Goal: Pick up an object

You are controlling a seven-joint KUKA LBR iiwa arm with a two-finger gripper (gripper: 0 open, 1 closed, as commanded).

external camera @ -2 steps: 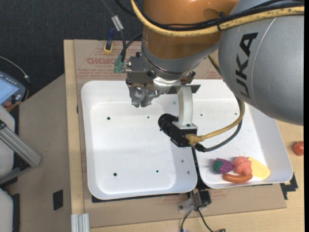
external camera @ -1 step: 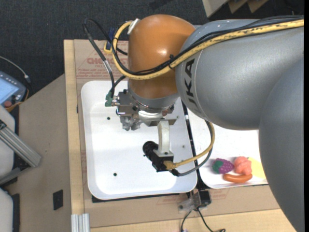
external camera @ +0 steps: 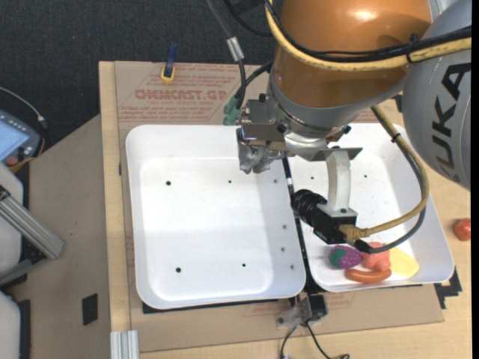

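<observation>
Camera view from above the bench shows my gripper [external camera: 253,159] hanging over the far right corner of the left bin [external camera: 161,215], just beside the seam where it meets the right bin [external camera: 389,172]. Whether it is parted or closed I cannot tell, since my own wrist and the orange band [external camera: 344,36] above it cover much of it. I see nothing caught in it.

The things I could pick up all lie well away from my gripper, toward the camera and off to the right, bunched in the near corner of the right bin:
- Nearest to my gripper is a purple and green piece [external camera: 345,257].
- Just past it, on its right, is a reddish orange piece [external camera: 378,259], touching it or nearly so.
- Further right again is a flat yellow piece [external camera: 405,264].
- An orange sausage-shaped piece [external camera: 367,274] lies across the front of all three, against the bin's near wall.

Far to the right of my gripper, outside both bins, a small orange thing [external camera: 464,229] sits on the bench at the edge of the view.

Behind my gripper and off to the left, a printed cardboard sheet [external camera: 187,92] runs under the bins, with a blue and yellow clip [external camera: 169,66] at its far edge
</observation>
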